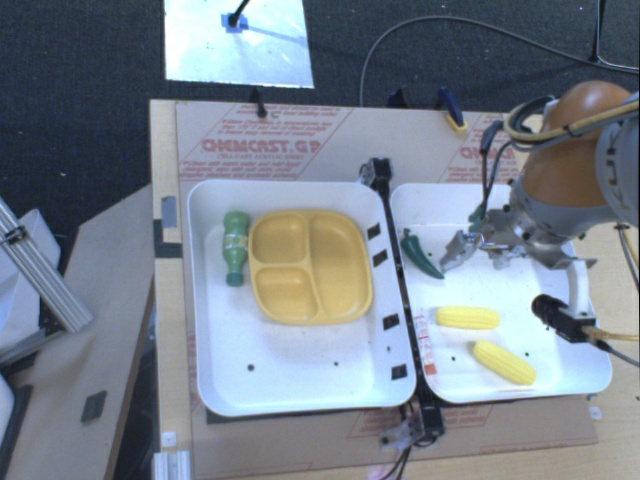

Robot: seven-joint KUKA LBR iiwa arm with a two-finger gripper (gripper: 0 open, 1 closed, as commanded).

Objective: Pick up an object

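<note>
My tool (pixel 462 251): low in the right white bin (pixel 560 373), fingers parted, gripping nothing
Dark green pepper (pixel 420 253): just beside my tool, near the bin's left wall
Two yellow corn cobs (pixel 467 318) (pixel 503 362): nearer the front — well apart from my tool
Left white bin (pixel 215 368): yellow divided plastic tray (pixel 308 266), green bottle (pixel 235 247) beside it

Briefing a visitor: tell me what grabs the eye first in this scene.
The yellow divided tray stands out in the left bin, a green bottle beside it. In the right bin, the gripper hangs near a green pepper, with two corn cobs below.
</note>
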